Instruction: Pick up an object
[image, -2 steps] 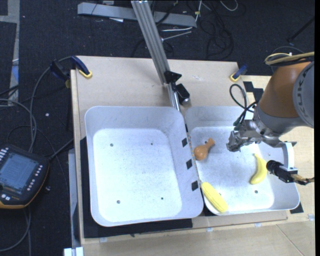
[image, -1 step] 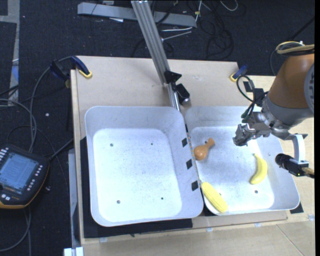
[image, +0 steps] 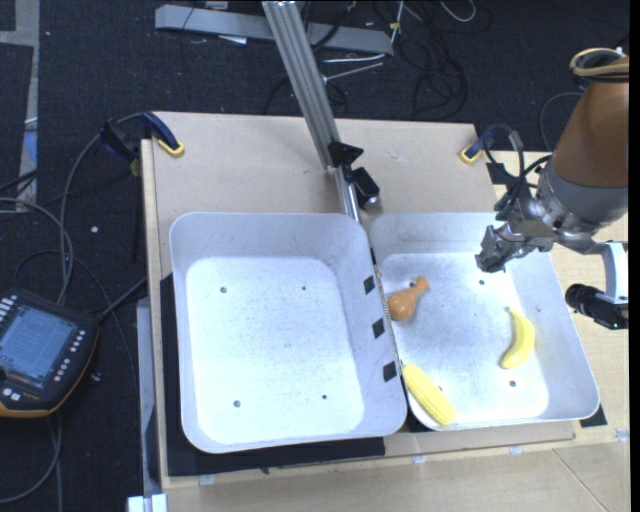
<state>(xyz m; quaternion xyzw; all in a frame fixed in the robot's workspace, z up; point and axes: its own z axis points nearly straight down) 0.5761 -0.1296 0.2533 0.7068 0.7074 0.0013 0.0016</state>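
Note:
The right bin (image: 560, 300) holds three toy foods. A brown drumstick (image: 406, 299) lies near its left wall. At the bin's right side rests a yellow banana (image: 518, 340), and a yellow corn cob (image: 429, 394) sits at the front left corner. My gripper (image: 492, 260) hangs over the bin's back right part, above and behind the banana and apart from it. Nothing shows between its dark fingers.
The left bin (image: 190, 300) sits beside the right one, their walls meeting in the middle. A metal post (image: 312, 90) slants up from behind the bins. Clamps (image: 160, 135) grip the bench's back corners. A teach pendant (image: 35, 350) lies on the floor at left.

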